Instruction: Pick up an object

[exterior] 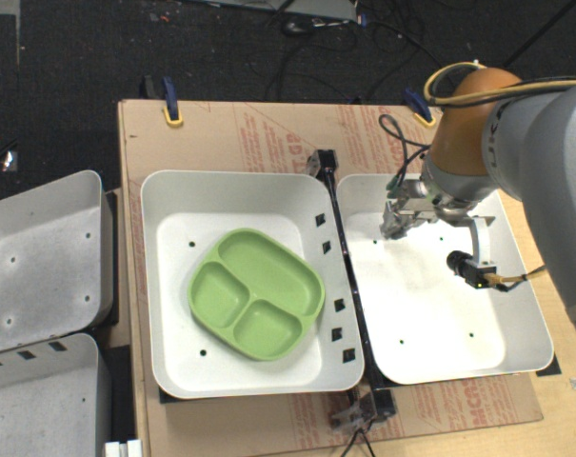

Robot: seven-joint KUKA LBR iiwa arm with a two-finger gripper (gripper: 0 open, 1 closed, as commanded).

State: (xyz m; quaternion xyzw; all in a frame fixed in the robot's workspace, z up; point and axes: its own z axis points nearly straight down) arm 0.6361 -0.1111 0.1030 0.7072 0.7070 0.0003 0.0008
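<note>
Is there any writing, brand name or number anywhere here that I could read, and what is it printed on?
Red printed lettering on the brown board under the bins, repeated along its back and front edges: too blurred and tilted to read.
Green divided plate: no text seen.
White bins: no text, just small black marks.
Arm and end effector: no readable label.

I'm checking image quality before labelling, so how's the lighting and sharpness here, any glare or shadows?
Camera view: even overhead light, soft shadow under the green plate in the left bin; mild glare on the right bin; the gripper looks slightly blurred, the bench print sharp.
</note>
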